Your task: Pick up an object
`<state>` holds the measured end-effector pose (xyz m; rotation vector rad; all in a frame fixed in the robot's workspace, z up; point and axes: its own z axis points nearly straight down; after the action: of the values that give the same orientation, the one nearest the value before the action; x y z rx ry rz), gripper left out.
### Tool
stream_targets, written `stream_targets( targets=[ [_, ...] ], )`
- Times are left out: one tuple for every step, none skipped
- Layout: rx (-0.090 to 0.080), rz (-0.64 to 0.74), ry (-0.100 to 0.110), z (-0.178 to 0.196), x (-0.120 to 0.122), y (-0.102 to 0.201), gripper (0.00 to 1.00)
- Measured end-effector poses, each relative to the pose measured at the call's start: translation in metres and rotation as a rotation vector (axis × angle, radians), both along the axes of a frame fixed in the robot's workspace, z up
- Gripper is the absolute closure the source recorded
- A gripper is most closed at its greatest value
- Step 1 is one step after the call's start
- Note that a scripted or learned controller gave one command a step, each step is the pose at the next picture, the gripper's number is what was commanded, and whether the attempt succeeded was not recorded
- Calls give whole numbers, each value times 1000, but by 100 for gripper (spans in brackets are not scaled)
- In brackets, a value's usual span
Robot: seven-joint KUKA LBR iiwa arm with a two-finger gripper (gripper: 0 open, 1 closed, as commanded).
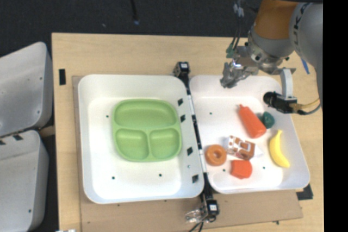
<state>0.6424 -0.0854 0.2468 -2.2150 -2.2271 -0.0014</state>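
Note:
The right bin (217, 96) holds several small items: an orange carrot-like piece (251, 121), a yellow banana (279, 149), a dark green round piece (267, 119), an orange ring (216, 155), a red-orange block (241, 169) and a brown-and-white piece (241, 146). My gripper (230, 77) hangs over the far edge of the right bin, up and left of the carrot piece and apart from every item. Nothing shows between its fingers.
A green divided plate (145, 129) lies in the left bin (98, 171). A black divider with clips (190, 127) runs between the bins. A black cable fitting (277, 100) sticks over the right bin's far right side. White panels (22, 95) stand at the left.

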Motion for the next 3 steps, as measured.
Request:
stream_targets(
  targets=[
    [-1, -1, 2, -11, -30, 43, 100],
    [1, 1, 1, 1, -54, 86, 100],
    [-1, -1, 2, -7, -74, 123, 100]
  ],
)
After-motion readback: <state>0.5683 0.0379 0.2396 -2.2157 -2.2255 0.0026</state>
